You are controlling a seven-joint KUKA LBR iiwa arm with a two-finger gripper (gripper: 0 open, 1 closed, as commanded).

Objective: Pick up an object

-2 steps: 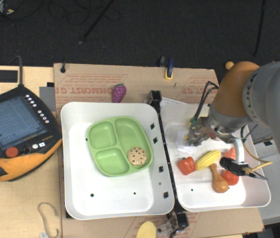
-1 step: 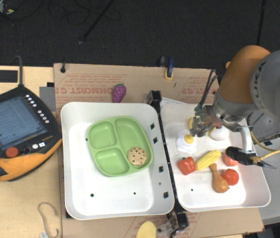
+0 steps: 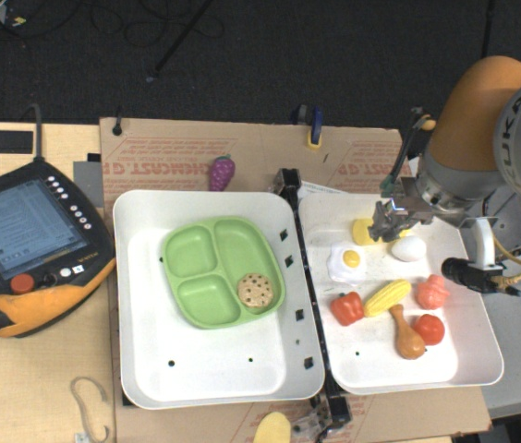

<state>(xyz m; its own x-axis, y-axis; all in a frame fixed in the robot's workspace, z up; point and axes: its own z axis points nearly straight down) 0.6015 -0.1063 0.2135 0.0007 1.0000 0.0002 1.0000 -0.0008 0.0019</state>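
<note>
The gripper hangs low over the right bin, its finger state impossible to tell; a white egg lies just beside it at four o'clock, a small yellow piece at eight o'clock

Arm low over the right bin

The gripper hovers at the toy food: yellow piece beside its jaws, white egg just below them.

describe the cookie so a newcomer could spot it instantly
Start at the left white bin, which holds a green divided plate. The cookie lies in the plate's lower right compartment: a small tan disc with dark chips, the one item on the plate.
</note>
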